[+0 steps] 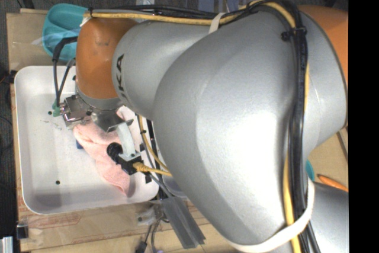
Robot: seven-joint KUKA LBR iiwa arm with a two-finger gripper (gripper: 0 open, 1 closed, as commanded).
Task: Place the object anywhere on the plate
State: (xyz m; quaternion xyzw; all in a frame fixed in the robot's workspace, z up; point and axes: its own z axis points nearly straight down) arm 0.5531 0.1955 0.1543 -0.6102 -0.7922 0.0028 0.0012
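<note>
End effector (98, 118) low over the left white bin (35, 145), at the end of the grey KUKA arm (237, 121), its metal parts right at the upper edge of a crumpled pink cloth (109, 160); whether it is spread or pressed together cannot be told, since the wrist blocks the view. Cloth lies inside the bin toward its right wall, partly under the wrist and its black cable fittings. Orange band (98, 62) of the arm sits just above the cloth, and the broad grey arm body covers everything to the right of the bin. Black and yellow cables (177, 13) run along the top of the arm. Teal object (59, 23) rests on the wooden surface (23, 26) just beyond the bin's far edge. 2 small dark specks mark the bin floor left of the cloth.
</note>
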